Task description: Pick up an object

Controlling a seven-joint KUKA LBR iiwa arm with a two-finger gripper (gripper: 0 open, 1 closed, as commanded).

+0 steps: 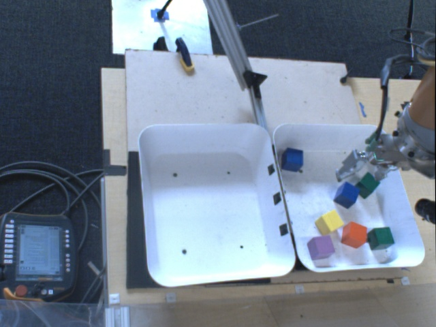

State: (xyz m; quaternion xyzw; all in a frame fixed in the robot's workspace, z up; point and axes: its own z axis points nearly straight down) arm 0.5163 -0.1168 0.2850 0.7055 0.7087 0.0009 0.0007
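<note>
- Tool point(357, 171) hangs low over the right bin point(320, 136), in that bin's far-right part, on an arm that comes in from the right edge of the view.
- Whether it is spread or pressed together cannot be told from this slant, because the wrist body covers the tip; no cube can be seen pinched in it.
- Nearest things: a blue cube point(346, 195) lies just below and slightly left of the tool, and a dark green cube point(368, 184) sits just below and slightly right, the two close beside each other.
- Judged from this, the blue cube is the likeliest target: it lies almost straight under the tool, so the coming move would be a short descent with a small shift toward the near rim.
- Risk, as a judgement: the green neighbour is so close that one side of the tool may land on it or push it.
- Farther off, toward the near rim, sit a yellow cube point(329, 222), an orange cube point(353, 234), a purple cube point(321, 248) and a second green cube point(380, 237).
- Another blue cube point(292, 159) lies well apart to the tool's left, near the wall between the bins.
</note>
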